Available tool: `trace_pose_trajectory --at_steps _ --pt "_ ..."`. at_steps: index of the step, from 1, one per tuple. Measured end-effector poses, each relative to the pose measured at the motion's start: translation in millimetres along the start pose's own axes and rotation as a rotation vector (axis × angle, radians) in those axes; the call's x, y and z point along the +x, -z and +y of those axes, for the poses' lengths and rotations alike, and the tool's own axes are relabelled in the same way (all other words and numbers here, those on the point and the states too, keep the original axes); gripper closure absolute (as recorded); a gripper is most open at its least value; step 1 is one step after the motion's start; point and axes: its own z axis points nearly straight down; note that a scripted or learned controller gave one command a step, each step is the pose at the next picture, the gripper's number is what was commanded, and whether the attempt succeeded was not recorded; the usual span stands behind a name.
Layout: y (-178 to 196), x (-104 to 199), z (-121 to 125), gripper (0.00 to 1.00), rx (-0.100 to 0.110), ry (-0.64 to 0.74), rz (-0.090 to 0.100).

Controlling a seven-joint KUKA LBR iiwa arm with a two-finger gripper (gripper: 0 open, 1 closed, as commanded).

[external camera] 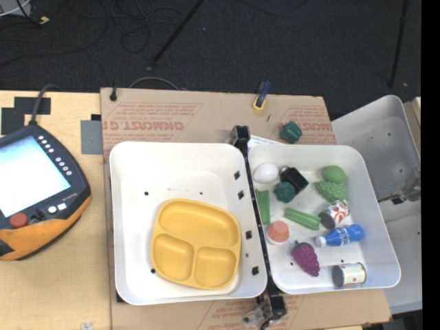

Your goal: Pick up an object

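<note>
Jaw state could not be told; green stick [262, 207] lay near-to-far along the crowded right bin's [371, 256] left wall.

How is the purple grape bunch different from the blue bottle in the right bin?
The purple grape bunch is bumpy and dark purple; the blue bottle is smooth and bright blue with a white cap end. The grape bunch is short and plump, the bottle long and slim. The bottle lies on its side. Both rest in the right bin.
</note>
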Motion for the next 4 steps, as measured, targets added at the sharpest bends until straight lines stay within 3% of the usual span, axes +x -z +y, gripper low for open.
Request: trace_pose_trajectory --at_steps 1,2,3,4 --pt "178 12 20 1.00 -0.022 0.008 -0.006" --pt "129 -4 25 1.00 0.000 0.004 0.001" --pt "-28 -2 20 1.00 0.013 0.005 0.007" --pt "-134 22 9 1.00 0.008 0.008 0.006"
